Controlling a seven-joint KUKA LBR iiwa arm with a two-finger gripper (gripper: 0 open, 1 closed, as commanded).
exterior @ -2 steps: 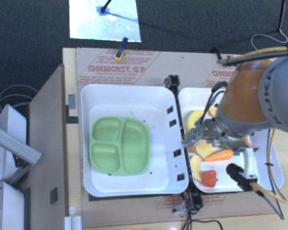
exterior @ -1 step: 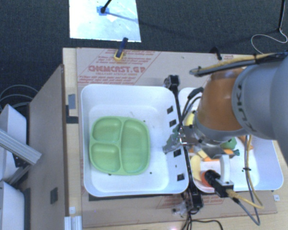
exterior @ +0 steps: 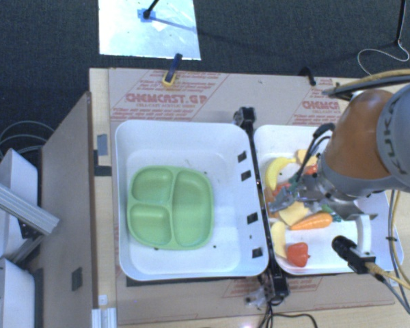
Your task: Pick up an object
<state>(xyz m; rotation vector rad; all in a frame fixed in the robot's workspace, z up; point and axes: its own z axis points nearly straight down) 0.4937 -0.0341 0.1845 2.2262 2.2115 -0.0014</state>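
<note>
Left bin (exterior: pixel 143 149) has just a green divided tray (exterior: pixel 171 207). Right bin (exterior: pixel 273 142), beside it, holds a carrot (exterior: pixel 313 221), tomato (exterior: pixel 297 253), banana (exterior: pixel 277 169); my gripper (exterior: pixel 285 195) is down there too, can't tell its grip.

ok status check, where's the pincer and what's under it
Pincer low in the right bin, among the toy food. Carrot and red piece beside it, not gripped. Green tray alone in left bin.
</note>
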